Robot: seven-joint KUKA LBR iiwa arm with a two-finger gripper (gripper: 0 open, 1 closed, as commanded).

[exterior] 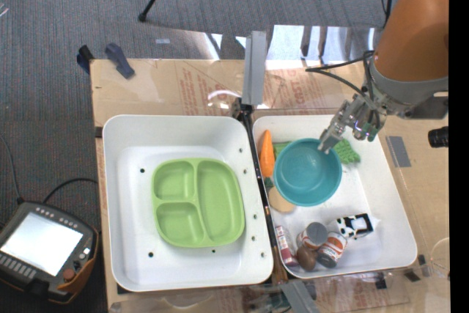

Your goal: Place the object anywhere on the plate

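Note:
A light green plate (198, 201) with three compartments lies in the left bin (124, 143). In the right bin (388, 201) a teal bowl (308, 174) sits near the back, with an orange carrot (267, 152) at its left and a green leafy toy (349, 154) at its right rim. My gripper (346, 138) hangs over the bowl's back right rim, open; one finger (327, 141) reaches down to the rim and the other is above the green toy. Nothing shows between the fingers.
A tan round piece (280, 201) peeks out under the bowl's front left. Small cans (316, 237), a brown lump (306, 257) and a black-and-white cow toy (355, 226) crowd the right bin's front. A divider wall (258, 157) separates the bins.

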